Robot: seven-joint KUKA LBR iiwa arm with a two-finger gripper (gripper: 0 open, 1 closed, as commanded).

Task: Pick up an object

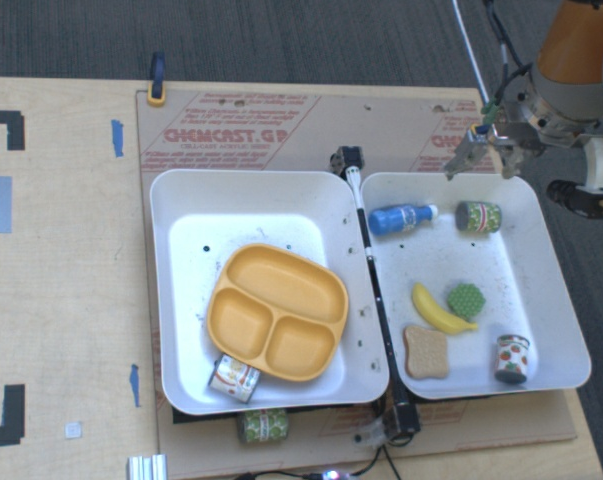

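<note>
Hovering above the far right corner of the right bin (pixel 556 268), your gripper (pixel 486 153) has nothing in it, and its fingers look spread apart, one dark tip pointing toward the bench's left and one toward the arm. You are in the approach step: no object has been lifted yet.

Closest to the tool, just below it in the view, lies the green can (pixel 478 217) on its side, and beside that, toward the divider, the blue bottle (pixel 401 218), also lying flat. Either looks like the natural target. Your next move, as I judge it, calls for lowering straight onto the chosen one with the fingers across its narrow body, since a round thing lying flat may roll out of a closing grip.

Farther from the tool, in the middle of that bin, the banana (pixel 439 309) touches the green round toy (pixel 466 299). Beyond them, near the front wall, rest the toast slice (pixel 426 352) and a small printed can (pixel 512 357).

Farthest off, the left bin (pixel 171 258) holds a yellow divided plate (pixel 277 311) with a tilted can (pixel 234 378) tucked against its front edge. Another can (pixel 263 426) lies outside, on the bench before that bin.

Both bins sit on a board printed with red letters (pixel 231 133), on a pale wooden bench (pixel 61 268) over grey carpet (pixel 231 18).
</note>
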